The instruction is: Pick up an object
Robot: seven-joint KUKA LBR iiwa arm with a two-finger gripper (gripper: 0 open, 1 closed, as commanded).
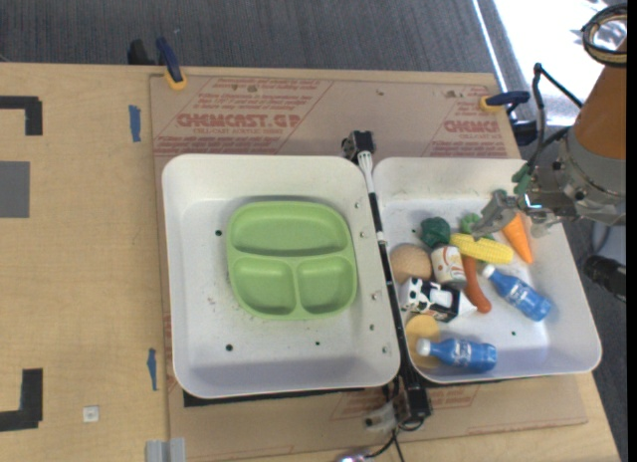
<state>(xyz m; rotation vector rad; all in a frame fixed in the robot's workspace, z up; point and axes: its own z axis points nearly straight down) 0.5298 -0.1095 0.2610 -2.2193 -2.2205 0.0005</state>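
Observation:
The right bin (572, 346) holds several small items: a yellow corn cob (483, 248), an orange carrot (518, 239), a dark green piece (434, 229), a beige egg shape (408, 261), a black-and-white cow toy (430, 298), a red sausage shape (477, 288) and two blue bottles (520, 295) (463, 353). My gripper (510, 213) hangs over the bin's upper right part, just above the carrot and the corn. It is open, with nothing between its fingers.
A green three-compartment plate (292, 256) lies in the left bin (189, 281). A black clamp (358, 143) sits at the top of the divider between the bins. Blue and yellow clamps (503, 101) (171, 62) hold the cardboard's far corners.

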